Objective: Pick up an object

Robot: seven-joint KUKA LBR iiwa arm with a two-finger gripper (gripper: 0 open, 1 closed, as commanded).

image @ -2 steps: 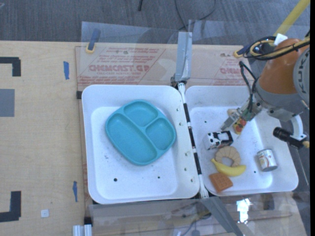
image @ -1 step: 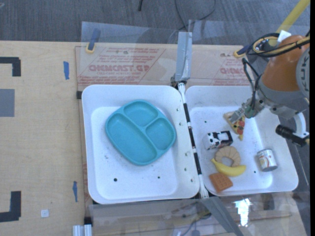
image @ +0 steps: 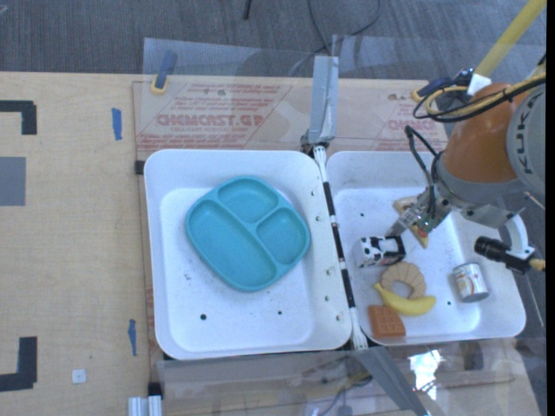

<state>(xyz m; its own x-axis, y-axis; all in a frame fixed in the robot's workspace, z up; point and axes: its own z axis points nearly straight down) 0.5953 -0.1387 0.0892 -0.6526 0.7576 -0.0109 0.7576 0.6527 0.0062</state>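
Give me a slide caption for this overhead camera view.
Arm's tool low in the right bin near a toy cow, croissant and banana; blue divided plate in left bin.

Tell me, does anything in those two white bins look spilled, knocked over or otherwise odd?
Nothing looks spilled or broken. The small metal can in the right bin seems to lie on its side, which is the only slightly askew thing. The blue divided plate sits flat in the left bin.

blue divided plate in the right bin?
No, the blue divided plate lies in the left bin; the right bin holds the small items.
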